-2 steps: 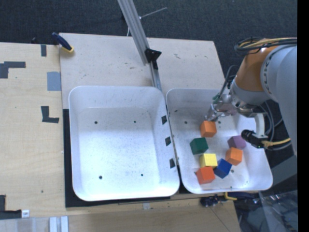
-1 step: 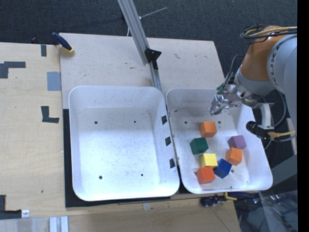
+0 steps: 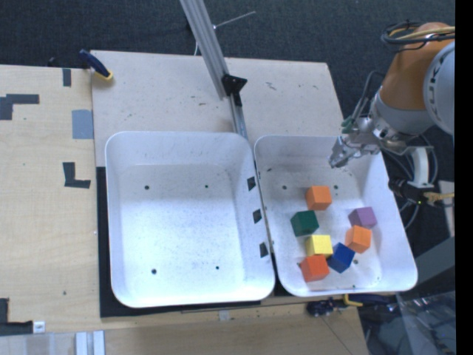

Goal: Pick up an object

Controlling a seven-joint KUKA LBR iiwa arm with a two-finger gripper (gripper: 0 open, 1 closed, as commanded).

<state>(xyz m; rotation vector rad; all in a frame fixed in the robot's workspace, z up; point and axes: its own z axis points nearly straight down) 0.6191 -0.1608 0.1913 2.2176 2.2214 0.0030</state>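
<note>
The surface (image 3: 185,95) carries two shallow white bins side by side; the left bin (image 3: 118,198) sits nearest the middle of the view, and the right bin (image 3: 392,272) holds every candidate for the pick; the arm (image 3: 414,72) reaches in from the right, and its pincer (image 3: 341,156) hangs over the far part of the right bin, well apart from the blocks; whether it is apart or together I cannot tell, and nothing is seen in its grip. The blocks cluster toward the near side: an orange block (image 3: 319,196) stands farthest out, then a green block (image 3: 304,222), a purple block (image 3: 363,216), a second orange block (image 3: 358,238), a yellow block (image 3: 319,244), a blue block (image 3: 341,257) and a red-orange block (image 3: 314,268). The likely trouble is crowding; yellow, blue and red-orange touch or nearly so, so a descent there could jam on a neighbour or shove the cluster aside; the lone orange block looks safest. No brand, label or writing can be read.
</note>
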